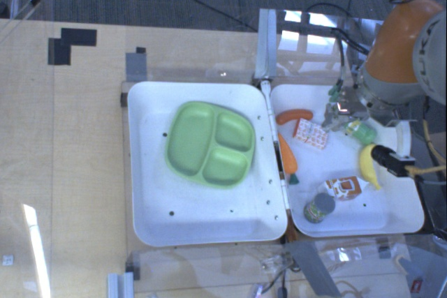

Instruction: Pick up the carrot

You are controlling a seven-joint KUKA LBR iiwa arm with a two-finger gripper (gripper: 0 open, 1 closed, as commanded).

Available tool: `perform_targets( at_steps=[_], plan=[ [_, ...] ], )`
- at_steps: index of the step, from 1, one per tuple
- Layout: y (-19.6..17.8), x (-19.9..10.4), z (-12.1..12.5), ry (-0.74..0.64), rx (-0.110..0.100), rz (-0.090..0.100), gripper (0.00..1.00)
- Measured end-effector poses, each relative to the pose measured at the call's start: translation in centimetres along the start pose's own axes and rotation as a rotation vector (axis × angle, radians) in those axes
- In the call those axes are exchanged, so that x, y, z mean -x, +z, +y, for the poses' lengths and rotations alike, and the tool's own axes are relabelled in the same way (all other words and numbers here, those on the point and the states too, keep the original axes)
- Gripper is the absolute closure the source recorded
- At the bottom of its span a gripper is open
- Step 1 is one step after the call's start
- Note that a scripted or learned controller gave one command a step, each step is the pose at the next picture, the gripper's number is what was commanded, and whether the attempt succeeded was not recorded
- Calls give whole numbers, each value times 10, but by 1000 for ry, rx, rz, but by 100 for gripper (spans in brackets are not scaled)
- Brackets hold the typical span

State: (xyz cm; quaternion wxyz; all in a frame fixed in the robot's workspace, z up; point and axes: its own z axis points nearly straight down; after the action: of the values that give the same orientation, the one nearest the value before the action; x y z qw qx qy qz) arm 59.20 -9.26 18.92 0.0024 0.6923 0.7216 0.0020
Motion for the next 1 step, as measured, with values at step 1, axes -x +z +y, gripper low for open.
perform_targets(
  at_steps=[1],
  plan=[
    [66, 12, -82, 280, -5, 0, 100]
  ],
)
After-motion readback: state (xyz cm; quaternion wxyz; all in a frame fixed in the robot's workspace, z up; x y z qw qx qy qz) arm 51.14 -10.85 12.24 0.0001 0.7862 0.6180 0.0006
